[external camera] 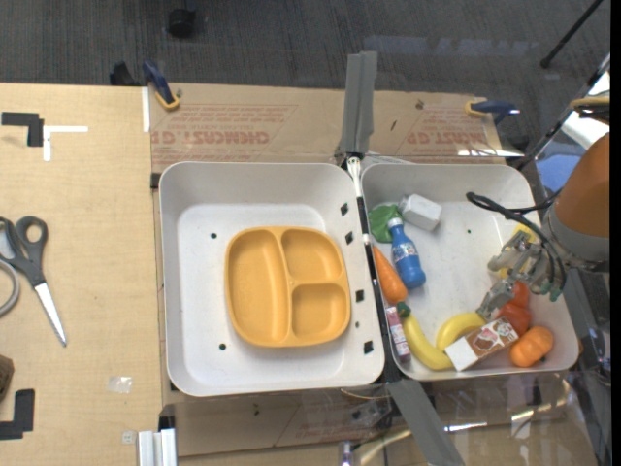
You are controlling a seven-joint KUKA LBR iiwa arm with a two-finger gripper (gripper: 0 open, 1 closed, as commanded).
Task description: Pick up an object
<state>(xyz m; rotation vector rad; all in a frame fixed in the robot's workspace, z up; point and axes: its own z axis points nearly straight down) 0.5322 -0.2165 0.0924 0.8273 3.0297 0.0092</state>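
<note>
Judging by look alone, we take the small toy pieces in the right-hand shallow white plastic bin (456,178) to be light, stiff plastic, smooth enough to slip. The grey two-finger gripper (511,275) hangs at about 3 o'clock in that bin, just above a small red toy piece (517,309) at 4 o'clock. Whether it is wide or narrow, we cannot tell.

The red piece looks like the likeliest target, best taken across its narrowest part. It sits tight against a round orange toy fruit (531,347) and a brown-and-white printed carton (482,343), so neighbours may be nudged.

We count 2 yellow toy bananas (439,342), 1 orange toy carrot (389,278), 1 blue bottle with a white cap (407,257), 1 green toy piece (381,219) and 1 white block (421,212). The left-hand white bin (194,202) holds 1 yellow 3-compartment tray (287,285). On the bench at 9 o'clock lies 1 pair of grey-handled scissors (35,270).
</note>
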